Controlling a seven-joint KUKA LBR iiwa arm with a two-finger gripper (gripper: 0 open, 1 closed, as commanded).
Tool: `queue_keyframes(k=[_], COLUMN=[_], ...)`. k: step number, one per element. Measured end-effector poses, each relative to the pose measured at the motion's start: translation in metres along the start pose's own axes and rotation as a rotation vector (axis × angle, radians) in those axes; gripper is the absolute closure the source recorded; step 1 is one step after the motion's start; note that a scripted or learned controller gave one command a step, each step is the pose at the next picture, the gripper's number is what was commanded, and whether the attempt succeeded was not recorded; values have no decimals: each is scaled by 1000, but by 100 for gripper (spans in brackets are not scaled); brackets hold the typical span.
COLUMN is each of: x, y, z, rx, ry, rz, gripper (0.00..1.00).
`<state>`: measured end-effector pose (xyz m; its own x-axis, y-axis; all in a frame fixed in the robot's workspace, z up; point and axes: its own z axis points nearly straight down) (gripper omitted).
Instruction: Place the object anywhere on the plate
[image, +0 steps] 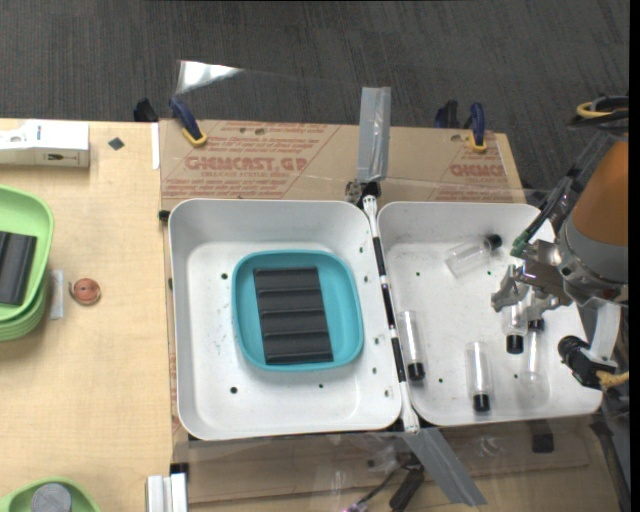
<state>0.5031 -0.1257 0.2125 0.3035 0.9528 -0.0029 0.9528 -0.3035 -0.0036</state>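
Camera view: claw (522, 312) low over right bin (440, 395), on the far side from the plate (297, 309). Appears to straddle the top of a clear tube (516, 330) with black cap, but cannot tell whether fingers are wide, narrow or clamped on it; metal and clear plastic blur together there.

Plate sits in left bin (200, 400): teal, rounded-square, dark ribbed insert in the middle. Nothing from the right bin on it yet.

Risks, judged from here:
- Tubes clear, smooth, round: likely to slip or roll out of a partial pinch.
- Three more tubes between claw and plate: one (411, 345) just beside the bin divider, one (479, 377) nearer the claw, one (470, 255) towards the far rim. Low transit could knock them.
- Raised rims between bins: carry height too low means a snag.
- Release onto ribbed insert: tube may roll along the grooves.
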Motion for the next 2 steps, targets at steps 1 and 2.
queue_keyframes(k=[1, 2], x=[43, 91], y=[-9, -26], z=[22, -13], rx=[1, -3], ry=[1, 0], rz=[-128, -325], gripper=[100, 100])
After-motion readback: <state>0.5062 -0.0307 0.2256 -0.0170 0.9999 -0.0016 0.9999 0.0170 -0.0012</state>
